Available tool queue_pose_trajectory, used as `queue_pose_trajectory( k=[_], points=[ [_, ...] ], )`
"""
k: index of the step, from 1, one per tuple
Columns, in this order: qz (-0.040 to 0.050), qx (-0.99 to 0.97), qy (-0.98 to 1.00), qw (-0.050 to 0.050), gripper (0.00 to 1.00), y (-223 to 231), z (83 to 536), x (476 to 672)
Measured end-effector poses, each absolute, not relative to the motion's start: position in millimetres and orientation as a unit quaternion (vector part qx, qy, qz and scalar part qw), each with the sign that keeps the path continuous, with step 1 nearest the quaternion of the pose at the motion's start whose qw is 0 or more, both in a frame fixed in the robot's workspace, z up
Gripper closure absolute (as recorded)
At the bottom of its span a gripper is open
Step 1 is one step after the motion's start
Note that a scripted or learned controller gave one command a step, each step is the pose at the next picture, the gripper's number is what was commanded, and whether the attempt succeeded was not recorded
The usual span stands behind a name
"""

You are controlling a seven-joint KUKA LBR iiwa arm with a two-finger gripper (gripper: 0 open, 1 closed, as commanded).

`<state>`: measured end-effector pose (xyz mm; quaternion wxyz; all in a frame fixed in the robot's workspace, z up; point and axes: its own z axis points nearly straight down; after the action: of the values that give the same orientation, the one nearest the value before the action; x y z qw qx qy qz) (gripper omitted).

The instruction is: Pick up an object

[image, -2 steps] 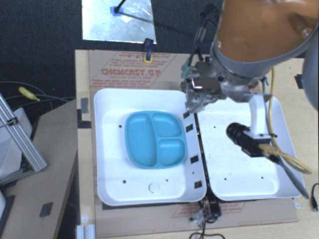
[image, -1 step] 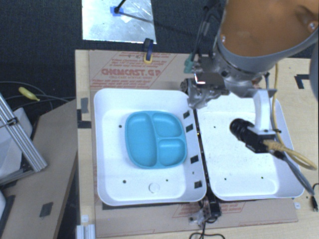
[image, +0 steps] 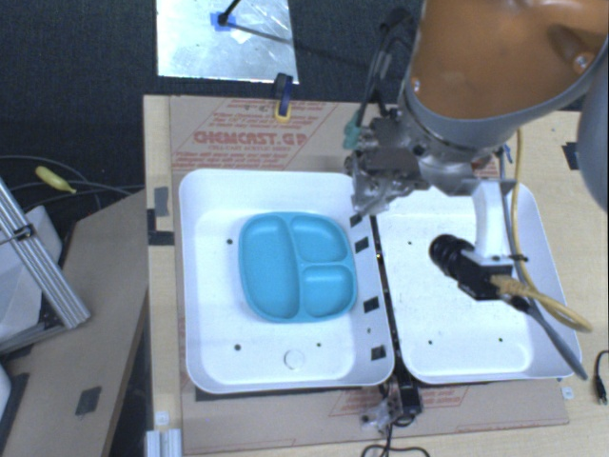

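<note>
You are watching the arm (image: 495,55) hanging over the far end of the seam where the two bins meet, its jaws pointing down near the left bin's (image: 205,284) right wall. You cannot tell whether they are open or closed. The only candidate, a blue divided plate (image: 297,267), is lying flat in the middle of the left bin, near the jaws and to their left. Being broad and shallow, it is probably offering only its raised edge. The right bin (image: 457,350) is sitting alongside, and the adjoining walls are likely crowding any descent.
</note>
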<state>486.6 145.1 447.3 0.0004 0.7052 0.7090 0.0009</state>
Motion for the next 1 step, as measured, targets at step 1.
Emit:
queue_pose_trajectory(
  k=[1],
  points=[
    [0.0028,0.703,0.711,0.001,1.0,145.0,458.9,487.3]
  ],
)
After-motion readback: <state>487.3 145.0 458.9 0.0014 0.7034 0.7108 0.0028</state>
